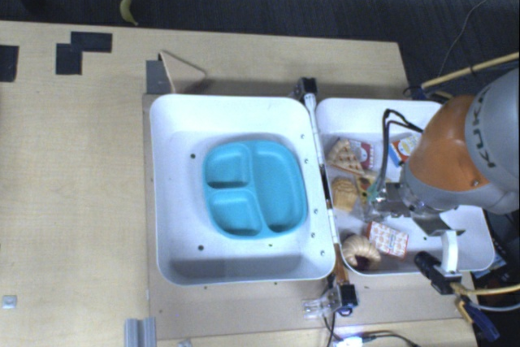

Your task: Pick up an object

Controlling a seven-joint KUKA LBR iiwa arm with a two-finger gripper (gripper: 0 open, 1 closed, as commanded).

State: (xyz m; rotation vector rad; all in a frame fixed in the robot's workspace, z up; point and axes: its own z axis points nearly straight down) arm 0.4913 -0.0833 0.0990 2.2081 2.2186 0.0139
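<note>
Looming closest to the lens, the grey arm with its orange band (445,154) leans in from the right over the right-hand shallow white bin (479,252), where the small things are kept. Beneath everything lies the pale wooden bench (73,191), which carries both bins side by side. Next in size is the left-hand white bin (175,175), which holds a blue plastic tray with three compartments (254,188) lying flat at its middle, well apart from the arm.

The right bin holds the likely candidates for the pick, clustered along its left wall: a tan, pastry-like piece with a red-and-white wrapper (349,154) at the far end, a pale brown bread-like lump (346,193) below it, a red-patterned white packet (387,240) nearer, and a brown curled roll (360,249) in the near corner. The pincer (379,203) sits low among these, just beside the lump and above the packet, probably lining up a grasp. Whether it is clenched or released cannot be told, and nothing is seen between its fingers.
</note>
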